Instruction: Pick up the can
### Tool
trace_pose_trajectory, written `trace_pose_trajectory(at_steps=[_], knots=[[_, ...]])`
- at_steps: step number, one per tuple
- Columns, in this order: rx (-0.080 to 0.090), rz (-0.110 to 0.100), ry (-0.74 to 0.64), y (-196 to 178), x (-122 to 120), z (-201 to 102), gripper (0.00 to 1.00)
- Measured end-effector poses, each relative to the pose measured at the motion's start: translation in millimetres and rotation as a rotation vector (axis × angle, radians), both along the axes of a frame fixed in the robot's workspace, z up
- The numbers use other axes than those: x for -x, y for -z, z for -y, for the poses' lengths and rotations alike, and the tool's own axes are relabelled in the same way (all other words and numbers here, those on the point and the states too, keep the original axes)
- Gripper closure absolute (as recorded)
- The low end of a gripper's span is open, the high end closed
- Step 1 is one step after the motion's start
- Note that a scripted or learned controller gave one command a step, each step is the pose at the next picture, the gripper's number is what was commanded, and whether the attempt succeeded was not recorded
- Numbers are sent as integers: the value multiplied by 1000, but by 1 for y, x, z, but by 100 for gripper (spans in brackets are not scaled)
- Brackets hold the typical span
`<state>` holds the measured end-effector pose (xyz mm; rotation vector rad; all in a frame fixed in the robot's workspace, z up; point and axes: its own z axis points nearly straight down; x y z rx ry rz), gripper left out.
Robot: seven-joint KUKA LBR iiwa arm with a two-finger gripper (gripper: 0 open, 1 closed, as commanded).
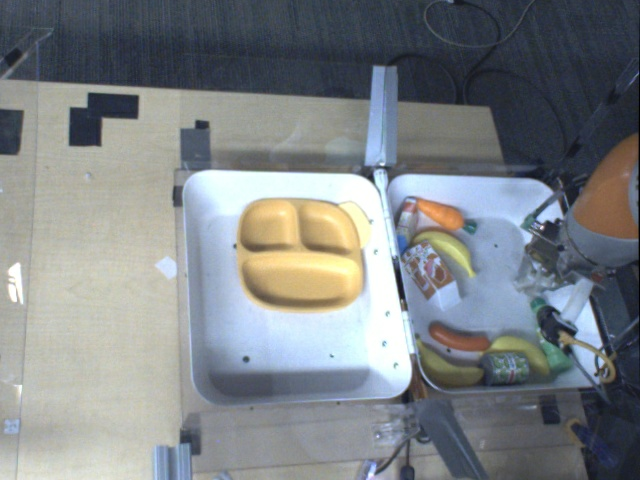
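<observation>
The can (508, 367), green with a printed label, lies on its side in the front right corner of the right bin (500, 193). It rests against a yellow banana (455, 371) and another yellow fruit (520, 348). My gripper (537, 266) hangs over the right side of that bin, below the arm's orange band (612, 203). It is up and to the right of the can, about a can's length away from it, with nothing seen in its grasp.
The right bin also holds a carrot (440, 213), a second banana (450, 251), a white carton with a red picture (430, 271) and a red sausage (460, 338). A yellow divided tray (298, 253) sits in the left bin (215, 308). Cables trail at the far right.
</observation>
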<state>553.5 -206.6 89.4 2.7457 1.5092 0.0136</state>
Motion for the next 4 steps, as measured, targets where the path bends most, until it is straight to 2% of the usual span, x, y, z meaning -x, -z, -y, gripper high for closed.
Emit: trace_pose_trajectory(at_steps=[1, 2, 3, 4], knots=[[-3, -7, -24, -82, 62, -18, 100], [0, 3, -37, 0, 22, -33, 100], [0, 7, -40, -12, 20, -34, 100], [0, 7, -39, -12, 20, -34, 0]])
